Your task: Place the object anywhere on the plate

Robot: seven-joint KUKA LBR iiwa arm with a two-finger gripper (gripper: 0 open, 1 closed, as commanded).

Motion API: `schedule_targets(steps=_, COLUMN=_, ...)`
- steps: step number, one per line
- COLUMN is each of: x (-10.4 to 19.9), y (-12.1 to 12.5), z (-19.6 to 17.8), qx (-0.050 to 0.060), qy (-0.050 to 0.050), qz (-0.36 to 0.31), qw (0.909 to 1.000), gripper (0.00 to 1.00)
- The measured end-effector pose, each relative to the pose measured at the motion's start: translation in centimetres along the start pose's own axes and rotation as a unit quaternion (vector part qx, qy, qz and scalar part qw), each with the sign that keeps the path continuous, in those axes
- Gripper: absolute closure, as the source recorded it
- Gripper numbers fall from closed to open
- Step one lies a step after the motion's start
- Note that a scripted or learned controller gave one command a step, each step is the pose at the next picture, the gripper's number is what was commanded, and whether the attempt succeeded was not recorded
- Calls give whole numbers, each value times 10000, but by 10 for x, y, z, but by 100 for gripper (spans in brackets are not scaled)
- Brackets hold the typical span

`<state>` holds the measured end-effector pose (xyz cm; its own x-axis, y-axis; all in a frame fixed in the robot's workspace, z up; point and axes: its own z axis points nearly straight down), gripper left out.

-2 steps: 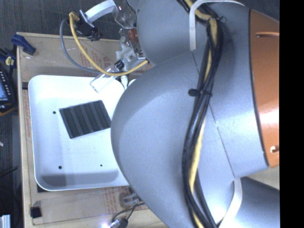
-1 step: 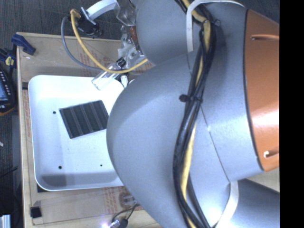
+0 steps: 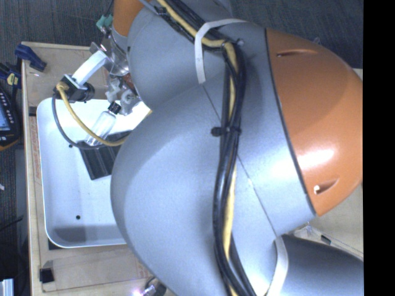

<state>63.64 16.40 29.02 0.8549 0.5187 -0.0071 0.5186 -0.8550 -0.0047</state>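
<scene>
Nearest to the camera is the grey arm (image 3: pixel 185 184) with its orange band (image 3: pixel 321 116). It comes in from the right and covers most of the view, and black and yellow cables (image 3: pixel 225 159) are strapped along its back. Under it, toward the left, the wrist (image 3: pixel 117 85) carries white cylinders and a looping yellow hose (image 3: pixel 62 97).

Below the wrist a dark ribbed part, which I take for the tool (image 3: pixel 97 160), reaches down into the white bin (image 3: pixel 52 184). Whether the tool is apart, together or clamped on something I cannot tell, because its tip is dark and partly behind the arm.

I cannot place the object and the plate. The arm's body hides the right part of this bin and all that lies further right. So the deciding relation, which way the object lies from the tool, cannot be read here, and neither can its long axis.

The visible bin floor is bare white, except for one dark speck (image 3: pixel 78 217) too small to name. To the tool's left there is open room, then the bin's raised wall, and the lower corner is well apart from it. I judge that any sideways move should mind that wall.

Further off, the wooden surface (image 3: pixel 49 60) borders the bin, with a blue clamp (image 3: pixel 28 54) at its far corner.
</scene>
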Motion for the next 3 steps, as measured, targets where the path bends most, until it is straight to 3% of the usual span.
schedule_targets(steps=1, x=1, y=-5, z=-120, qx=-10, qy=17, qz=-2508, qw=9680, gripper=100)
schedule_targets(steps=2, x=0, y=35, z=-150, qx=-9, qy=9, qz=-2983, qw=9545, gripper=100)
schedule_targets(steps=3, x=-53, y=7, z=42, qx=-3, qy=-3, qz=-1978, qw=9802, gripper=100)
